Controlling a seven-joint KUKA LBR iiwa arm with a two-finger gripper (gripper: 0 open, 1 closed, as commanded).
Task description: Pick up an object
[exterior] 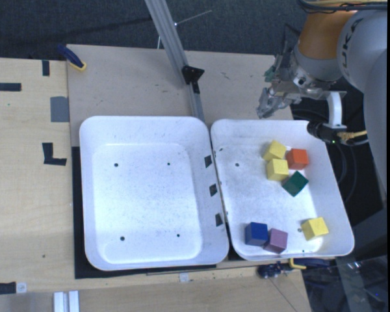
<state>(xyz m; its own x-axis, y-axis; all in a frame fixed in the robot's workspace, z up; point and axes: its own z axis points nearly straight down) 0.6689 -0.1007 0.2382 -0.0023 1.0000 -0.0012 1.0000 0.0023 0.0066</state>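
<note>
The right bin (247, 194) holds several small blocks. Two yellow blocks (276, 160) lie near its far side beside an orange block (298, 158) and a dark green block (295, 183). A blue block (256, 233) and a purple block (277, 240) sit at its near edge, with another yellow block (315, 227) to their right. My gripper (268, 108) hangs above the bin's far rim, apart from every block, with nothing seen between its fingers.
The left bin (146, 194) lies beside the right one. A slanted metal pole (172, 41) runs down to the gap between the bins. The grey arm (351, 38) with its orange band fills the upper right. Black cables (331, 132) hang by the right bin's far corner.
</note>
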